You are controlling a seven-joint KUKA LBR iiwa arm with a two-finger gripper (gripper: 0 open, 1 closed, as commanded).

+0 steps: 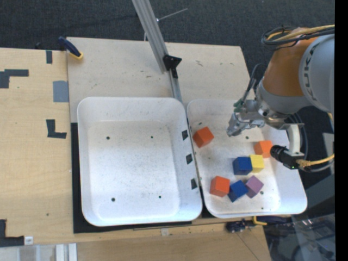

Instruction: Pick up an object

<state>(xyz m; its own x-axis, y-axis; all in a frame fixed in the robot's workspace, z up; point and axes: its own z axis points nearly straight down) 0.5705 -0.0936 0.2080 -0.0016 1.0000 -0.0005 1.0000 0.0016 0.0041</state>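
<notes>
Objects for picking all lie in the right bin; nothing is lifted yet, so by my reckoning the whole grasp is left to do. Going left to right: the left bin sits at nine o'clock of my work; an orange cube lies alone near the right bin's ten o'clock edge; at six o'clock cluster another orange cube, two blue cubes, a purple cube and a yellow cube. My gripper hangs above the bin floor with nothing visibly in it; its state I cannot tell. A third orange cube sits at its four o'clock.
</notes>
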